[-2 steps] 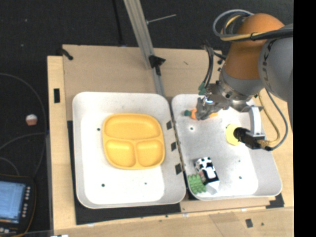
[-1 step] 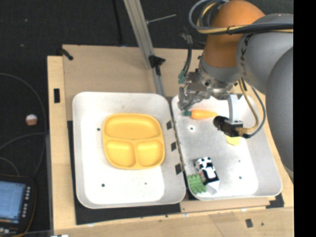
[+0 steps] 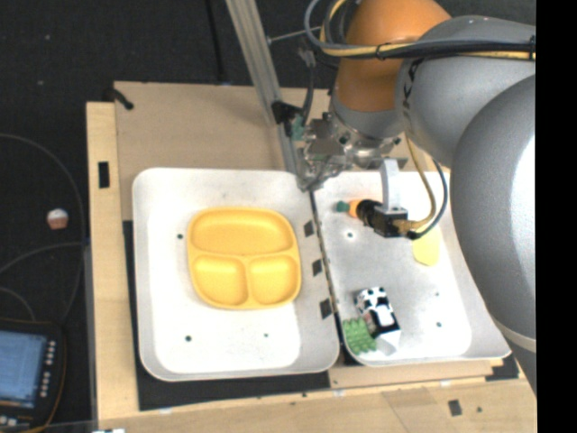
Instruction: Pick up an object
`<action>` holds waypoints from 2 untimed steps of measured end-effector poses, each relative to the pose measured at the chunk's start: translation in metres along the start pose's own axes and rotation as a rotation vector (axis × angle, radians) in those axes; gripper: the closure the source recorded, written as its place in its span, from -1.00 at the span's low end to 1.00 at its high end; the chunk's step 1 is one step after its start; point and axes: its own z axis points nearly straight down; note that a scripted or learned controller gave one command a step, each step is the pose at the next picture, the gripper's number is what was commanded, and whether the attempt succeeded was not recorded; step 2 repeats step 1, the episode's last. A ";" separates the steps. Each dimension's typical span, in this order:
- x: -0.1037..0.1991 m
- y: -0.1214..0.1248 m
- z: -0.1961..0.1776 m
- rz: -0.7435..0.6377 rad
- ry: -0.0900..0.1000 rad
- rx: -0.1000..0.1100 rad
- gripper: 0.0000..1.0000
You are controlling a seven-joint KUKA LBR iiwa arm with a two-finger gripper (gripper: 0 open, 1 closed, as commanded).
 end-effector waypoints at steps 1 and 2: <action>0.039 0.029 0.004 0.002 -0.002 -0.001 1.00; 0.039 0.029 0.004 0.002 -0.002 -0.001 1.00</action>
